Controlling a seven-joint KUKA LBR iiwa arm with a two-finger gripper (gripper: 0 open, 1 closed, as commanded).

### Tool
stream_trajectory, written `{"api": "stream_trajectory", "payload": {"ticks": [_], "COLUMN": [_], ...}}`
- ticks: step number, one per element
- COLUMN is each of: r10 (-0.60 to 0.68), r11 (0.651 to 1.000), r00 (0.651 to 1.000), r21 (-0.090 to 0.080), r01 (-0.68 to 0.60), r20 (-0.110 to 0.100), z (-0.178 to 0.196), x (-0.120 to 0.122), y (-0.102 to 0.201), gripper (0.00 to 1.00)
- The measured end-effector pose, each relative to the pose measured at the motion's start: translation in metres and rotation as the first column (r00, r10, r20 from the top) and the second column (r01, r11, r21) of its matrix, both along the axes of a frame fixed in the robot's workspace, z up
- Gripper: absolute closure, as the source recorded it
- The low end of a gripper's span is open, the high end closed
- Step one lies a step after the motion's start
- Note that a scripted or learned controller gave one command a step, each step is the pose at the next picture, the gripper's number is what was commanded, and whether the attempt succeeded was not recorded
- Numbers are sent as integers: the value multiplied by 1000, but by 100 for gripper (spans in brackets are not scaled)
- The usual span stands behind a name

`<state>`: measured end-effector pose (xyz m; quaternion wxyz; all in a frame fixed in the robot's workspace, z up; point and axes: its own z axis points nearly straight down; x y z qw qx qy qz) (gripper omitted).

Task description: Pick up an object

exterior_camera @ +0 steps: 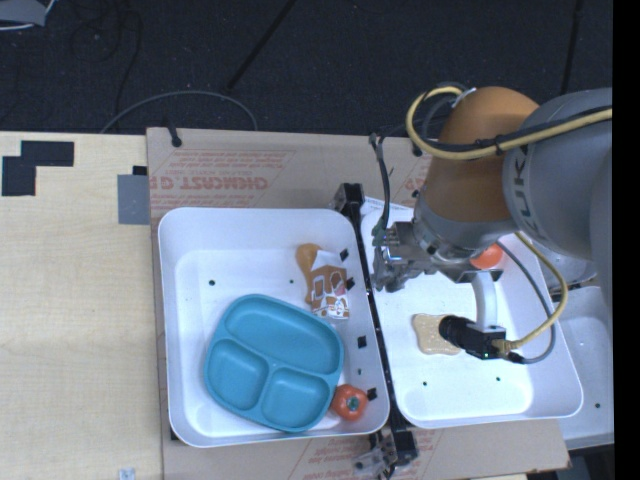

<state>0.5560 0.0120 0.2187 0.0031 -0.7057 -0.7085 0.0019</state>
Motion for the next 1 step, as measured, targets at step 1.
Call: {"api": "stream_trajectory", "payload": {"ticks": [1], "r10": [0], "r11": [1000], "r00": [1000], "r21": [0], "r01": [0], "r20": [2], "z": [7], "x": [-13], "y": [56], "gripper": [100]}}
